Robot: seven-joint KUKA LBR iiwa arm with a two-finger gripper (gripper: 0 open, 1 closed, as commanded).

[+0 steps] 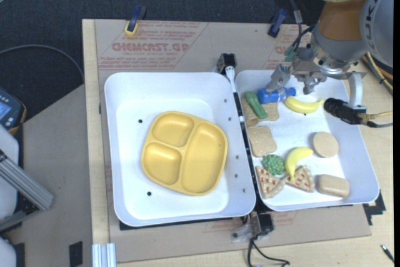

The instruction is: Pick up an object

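My two-finger gripper (294, 81) hangs over the far end of the right white bin (359, 159), fingers spread apart, holding nothing. A small blue plastic piece (275, 95) lies directly beneath them, just left of the curved yellow toy banana (303, 104).

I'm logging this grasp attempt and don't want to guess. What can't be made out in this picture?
- Gripper, camera view: too small and blurred to tell whether it holds the blue piece.
- Blue piece: partly covered by the gripper, so its shape is unclear.
- Arm: cut off by the right edge.
- Green item: lies against the right bin's wall, too small to identify.
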